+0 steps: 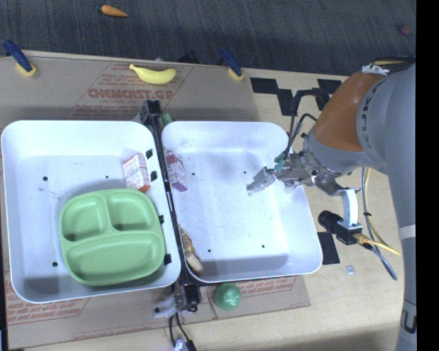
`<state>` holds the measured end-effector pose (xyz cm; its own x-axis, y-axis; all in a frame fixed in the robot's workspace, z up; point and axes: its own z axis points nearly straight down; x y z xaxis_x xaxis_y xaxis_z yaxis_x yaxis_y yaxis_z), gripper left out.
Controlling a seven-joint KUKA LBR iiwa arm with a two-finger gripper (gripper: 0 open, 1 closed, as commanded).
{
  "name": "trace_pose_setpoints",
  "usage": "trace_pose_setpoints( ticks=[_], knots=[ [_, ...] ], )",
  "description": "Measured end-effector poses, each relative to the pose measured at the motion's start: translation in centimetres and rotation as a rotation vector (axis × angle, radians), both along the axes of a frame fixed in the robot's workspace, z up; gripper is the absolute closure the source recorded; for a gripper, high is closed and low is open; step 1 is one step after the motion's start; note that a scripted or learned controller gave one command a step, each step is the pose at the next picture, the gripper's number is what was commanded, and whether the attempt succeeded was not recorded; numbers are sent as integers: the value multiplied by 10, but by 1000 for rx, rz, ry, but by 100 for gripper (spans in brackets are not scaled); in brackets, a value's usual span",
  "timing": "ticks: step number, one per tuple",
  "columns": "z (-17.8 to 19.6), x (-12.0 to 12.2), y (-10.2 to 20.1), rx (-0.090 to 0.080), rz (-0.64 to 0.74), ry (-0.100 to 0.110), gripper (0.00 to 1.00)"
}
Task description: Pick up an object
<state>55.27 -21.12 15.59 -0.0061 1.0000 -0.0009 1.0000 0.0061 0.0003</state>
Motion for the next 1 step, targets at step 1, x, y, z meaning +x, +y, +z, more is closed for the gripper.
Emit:
trace_pose_setpoints(
  ticks=[1],
  knots=[
    [31, 26, 0, 0, -1, -1, 0]
  ],
)
